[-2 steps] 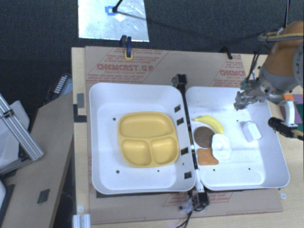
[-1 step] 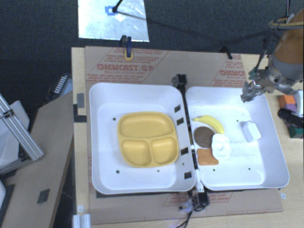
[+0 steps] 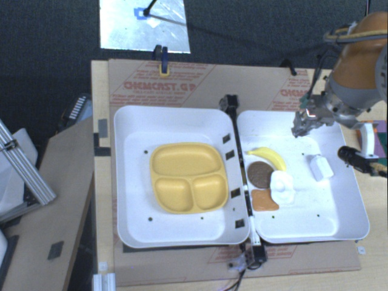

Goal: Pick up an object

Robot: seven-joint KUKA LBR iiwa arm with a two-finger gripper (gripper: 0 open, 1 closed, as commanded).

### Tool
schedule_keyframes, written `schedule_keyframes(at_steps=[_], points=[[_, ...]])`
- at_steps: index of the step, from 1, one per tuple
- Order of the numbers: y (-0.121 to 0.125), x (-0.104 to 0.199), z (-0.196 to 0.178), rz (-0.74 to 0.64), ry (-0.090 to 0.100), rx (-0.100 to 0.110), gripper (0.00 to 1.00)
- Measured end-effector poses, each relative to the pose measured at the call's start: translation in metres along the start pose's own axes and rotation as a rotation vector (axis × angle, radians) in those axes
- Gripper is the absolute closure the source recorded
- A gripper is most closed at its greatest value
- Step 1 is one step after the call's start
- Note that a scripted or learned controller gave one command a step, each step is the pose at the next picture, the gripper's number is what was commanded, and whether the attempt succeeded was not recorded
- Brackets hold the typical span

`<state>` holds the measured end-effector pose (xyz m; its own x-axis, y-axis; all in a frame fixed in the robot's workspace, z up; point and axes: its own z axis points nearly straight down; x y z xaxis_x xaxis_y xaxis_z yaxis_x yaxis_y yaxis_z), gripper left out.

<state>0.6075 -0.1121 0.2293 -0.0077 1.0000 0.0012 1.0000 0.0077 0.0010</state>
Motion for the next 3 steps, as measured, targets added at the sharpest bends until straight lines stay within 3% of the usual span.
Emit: schedule_keyframes(at_steps=[3], points=[[-0.06,0.146,-0.012,-0.001,0.0,0.001,1.0]])
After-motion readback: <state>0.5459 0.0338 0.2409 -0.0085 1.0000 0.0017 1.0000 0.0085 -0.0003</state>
